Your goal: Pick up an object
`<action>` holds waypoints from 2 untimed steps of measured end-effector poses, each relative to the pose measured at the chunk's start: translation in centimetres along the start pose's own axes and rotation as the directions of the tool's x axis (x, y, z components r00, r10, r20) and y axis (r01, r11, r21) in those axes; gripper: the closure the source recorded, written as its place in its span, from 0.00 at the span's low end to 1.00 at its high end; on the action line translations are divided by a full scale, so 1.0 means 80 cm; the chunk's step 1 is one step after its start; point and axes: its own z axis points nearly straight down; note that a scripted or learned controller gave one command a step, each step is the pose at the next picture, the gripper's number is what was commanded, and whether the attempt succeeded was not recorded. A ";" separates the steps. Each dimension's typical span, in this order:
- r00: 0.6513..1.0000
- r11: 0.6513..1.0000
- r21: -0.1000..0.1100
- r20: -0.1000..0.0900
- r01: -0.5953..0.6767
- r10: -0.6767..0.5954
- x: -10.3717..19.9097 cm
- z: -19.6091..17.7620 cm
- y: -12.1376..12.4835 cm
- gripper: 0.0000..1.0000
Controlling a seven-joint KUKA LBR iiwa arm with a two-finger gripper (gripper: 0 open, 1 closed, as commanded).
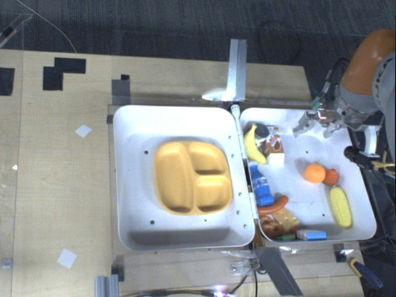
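Observation:
My gripper (317, 125) hangs over the far right part of the right bin (365, 218), its fingers spread open with nothing between them. Below it in that bin lie an orange ball (315, 173), a small red piece (331, 177) touching it, and a yellow corn cob (341, 206). Along the bin's left wall are a banana (252, 146), a brown packet (271, 144), a white cube (276, 160) and a blue bottle (260, 187). A sausage (273, 204), a bread-like piece (279, 221) and a blue marker (312, 234) lie at the near edge.
The left bin (133, 228) holds a yellow divided tray (190, 177). A metal post (237, 70) rises behind the seam between the bins. The grey arm with its orange band (366, 67) comes in from the upper right.

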 end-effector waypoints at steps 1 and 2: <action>1.000 1.000 -0.009 0.003 0.006 -0.006 0.002 -0.018 0.004 1.00; 1.000 1.000 -0.018 0.006 0.011 -0.011 0.003 -0.036 0.008 1.00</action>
